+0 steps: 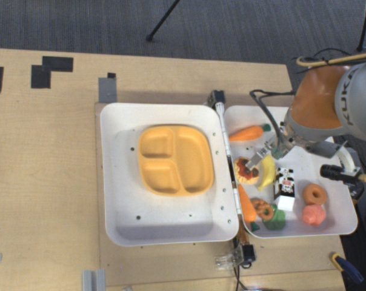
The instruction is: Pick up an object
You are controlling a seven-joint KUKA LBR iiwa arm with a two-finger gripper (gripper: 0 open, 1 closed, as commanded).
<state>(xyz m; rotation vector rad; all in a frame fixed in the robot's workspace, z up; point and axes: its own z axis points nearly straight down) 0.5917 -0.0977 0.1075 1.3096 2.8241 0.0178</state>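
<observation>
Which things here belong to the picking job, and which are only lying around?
For the job:
- gripper
- right bin
- banana, carrot, doughnut, pink ball

Lying about:
- left bin
- yellow plate in it
- black tape marks on the bench

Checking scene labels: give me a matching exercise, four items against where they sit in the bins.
Items:
1. plate
2. doughnut
3. banana
4. pink ball

Places:
A. right bin, near front right corner
B. left bin, middle
C. right bin, just below the gripper
D. right bin, right side, just behind the pink ball

Pairs: 1-B, 2-D, 3-C, 4-A
</observation>
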